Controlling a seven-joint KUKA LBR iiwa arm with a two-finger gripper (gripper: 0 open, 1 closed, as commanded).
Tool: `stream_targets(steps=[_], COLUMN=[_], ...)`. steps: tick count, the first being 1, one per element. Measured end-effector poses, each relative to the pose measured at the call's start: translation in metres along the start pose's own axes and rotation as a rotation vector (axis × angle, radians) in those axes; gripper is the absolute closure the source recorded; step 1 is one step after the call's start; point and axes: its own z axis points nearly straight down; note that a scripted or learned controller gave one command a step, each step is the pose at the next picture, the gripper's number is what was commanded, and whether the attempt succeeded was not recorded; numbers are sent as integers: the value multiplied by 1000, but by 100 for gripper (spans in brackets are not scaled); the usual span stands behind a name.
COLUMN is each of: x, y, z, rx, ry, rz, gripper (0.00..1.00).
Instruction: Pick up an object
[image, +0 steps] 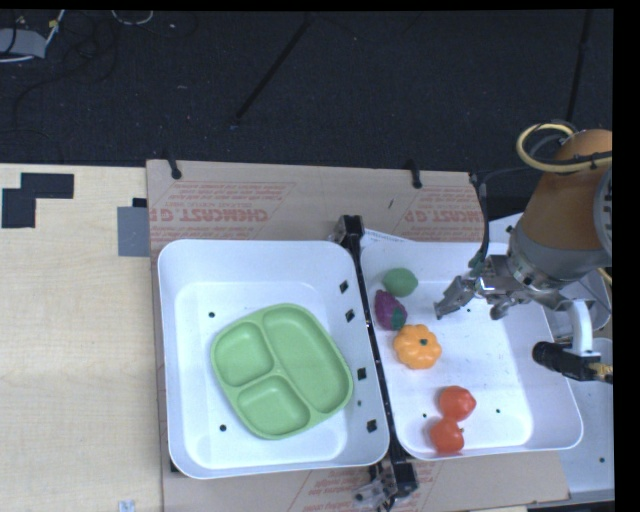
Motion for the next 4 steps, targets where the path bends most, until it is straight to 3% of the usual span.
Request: stream_targets(steps=[2, 3, 4], x=[-2, -3, -5], y=[9, 8, 13], z=[100, 90, 46], rx=[-6, -1, -7], ry=[-1, 0, -1], rz=[0, 4, -1], gripper=[0, 100, 100])
